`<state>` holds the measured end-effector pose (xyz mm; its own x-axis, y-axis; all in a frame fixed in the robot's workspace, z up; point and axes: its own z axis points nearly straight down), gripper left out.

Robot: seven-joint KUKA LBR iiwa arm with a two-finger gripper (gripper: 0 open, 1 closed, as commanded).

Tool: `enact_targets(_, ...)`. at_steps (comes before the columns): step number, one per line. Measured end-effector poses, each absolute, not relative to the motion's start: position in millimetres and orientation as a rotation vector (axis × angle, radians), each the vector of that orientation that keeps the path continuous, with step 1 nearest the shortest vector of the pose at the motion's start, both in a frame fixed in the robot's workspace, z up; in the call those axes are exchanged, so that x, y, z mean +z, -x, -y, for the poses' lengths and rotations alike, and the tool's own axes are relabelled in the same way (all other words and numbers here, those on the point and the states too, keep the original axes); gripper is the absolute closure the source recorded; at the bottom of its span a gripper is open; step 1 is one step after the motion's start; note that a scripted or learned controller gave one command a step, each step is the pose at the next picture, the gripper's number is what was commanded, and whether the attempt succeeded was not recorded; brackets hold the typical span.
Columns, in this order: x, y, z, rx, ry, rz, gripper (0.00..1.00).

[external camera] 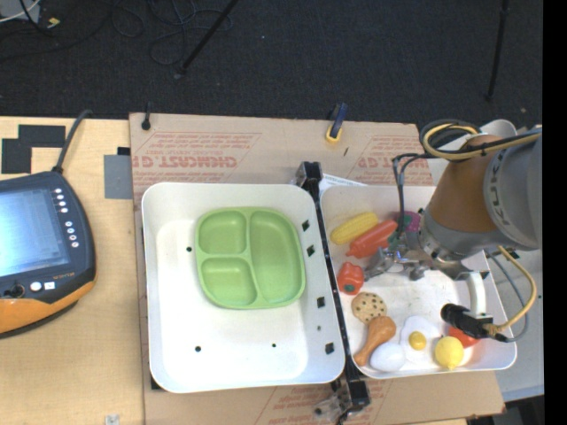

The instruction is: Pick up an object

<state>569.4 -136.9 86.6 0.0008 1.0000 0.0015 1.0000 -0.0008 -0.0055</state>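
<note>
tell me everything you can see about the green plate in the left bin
The green plate is a light green, plastic-looking tray with rounded corners and three compartments: one tall on its right, two smaller stacked on its left. It lies flat, slightly rotated, in the upper middle of the left bin. Nothing sits in it or touches it besides the bin floor.

Two bins [168, 237], one green plate [250, 258], one cookie [368, 305].
</note>
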Motion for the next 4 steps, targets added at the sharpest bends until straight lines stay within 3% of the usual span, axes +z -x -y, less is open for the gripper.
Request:
enact_targets(1,97.1,-569.0,139.0,0.005,2.224,2.21,1.0)
enact_targets(4,229.6,-563.3,149.0,-0.001,2.225,2.22,1.0)
